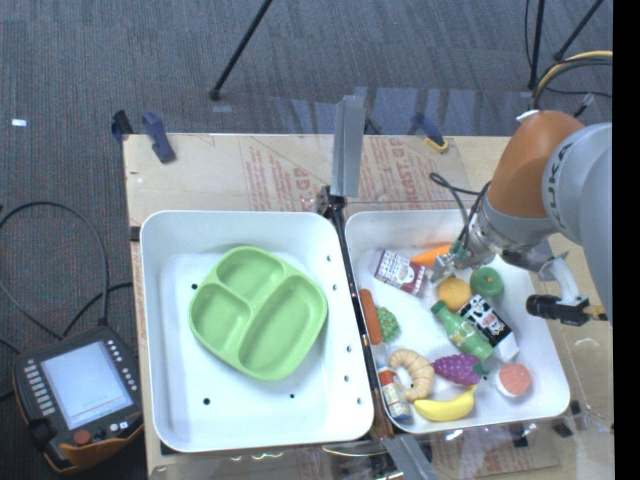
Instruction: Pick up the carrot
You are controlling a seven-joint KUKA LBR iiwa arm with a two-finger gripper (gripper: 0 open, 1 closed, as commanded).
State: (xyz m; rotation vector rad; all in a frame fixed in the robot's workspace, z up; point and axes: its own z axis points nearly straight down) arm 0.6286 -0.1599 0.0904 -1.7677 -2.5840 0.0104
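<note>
The end effector (462, 255) reaches into the right bin (545, 373) from the table's right side, its tip low over the bin's far half; whether it is wide or narrow cannot be told, since the wrist covers it. The carrot (432, 255) lies just beside that tip, on the side toward the left bin, near the right bin's far wall, and nothing shows it gripped. Next to the carrot sits a small red and white packet (400, 272). Nearer the middle of the bin lie an orange fruit (453, 292), a green apple (487, 281), a green bottle (462, 331) and a black and white carton (488, 320). Toward the bin's near edge are a bunch of purple grapes (457, 369), a pretzel-shaped bread (412, 370), a banana (445, 406) and a pink round piece (513, 379). Along the wall shared with the left bin lies a sausage (369, 314). The left bin (170, 408) carries a green divided plate (259, 311) at its centre.
</note>
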